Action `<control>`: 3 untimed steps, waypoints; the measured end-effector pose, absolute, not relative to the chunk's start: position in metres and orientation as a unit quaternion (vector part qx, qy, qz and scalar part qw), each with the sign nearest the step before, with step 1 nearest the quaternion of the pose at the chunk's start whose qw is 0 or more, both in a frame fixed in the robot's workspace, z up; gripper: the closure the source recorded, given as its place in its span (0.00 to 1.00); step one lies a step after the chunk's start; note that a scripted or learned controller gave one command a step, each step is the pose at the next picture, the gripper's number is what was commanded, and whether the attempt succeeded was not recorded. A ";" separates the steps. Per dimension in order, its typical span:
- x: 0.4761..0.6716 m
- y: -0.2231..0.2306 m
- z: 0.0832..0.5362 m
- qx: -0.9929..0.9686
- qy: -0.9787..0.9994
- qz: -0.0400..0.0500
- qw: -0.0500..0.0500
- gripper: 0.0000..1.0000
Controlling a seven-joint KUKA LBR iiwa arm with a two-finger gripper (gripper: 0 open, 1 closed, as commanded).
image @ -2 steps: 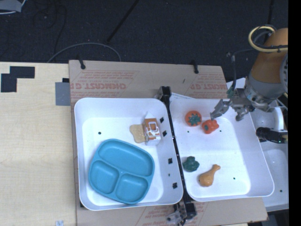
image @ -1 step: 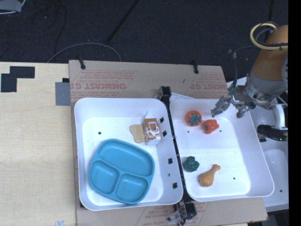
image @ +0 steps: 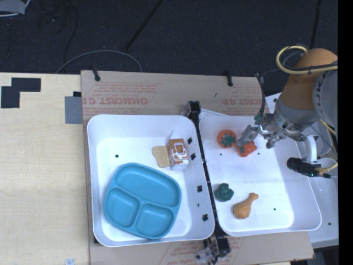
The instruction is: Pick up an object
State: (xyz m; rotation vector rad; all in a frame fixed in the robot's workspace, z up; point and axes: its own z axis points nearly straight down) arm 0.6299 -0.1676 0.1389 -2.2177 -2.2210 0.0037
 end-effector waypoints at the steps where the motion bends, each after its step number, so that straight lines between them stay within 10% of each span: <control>1: 0.630 -0.166 0.087 -0.707 -0.708 0.001 0.002 0.00; 2: 0.630 -0.167 0.099 -0.707 -0.708 0.000 0.001 1.00; 3: 0.637 -0.175 0.152 -0.707 -0.707 0.000 -0.001 1.00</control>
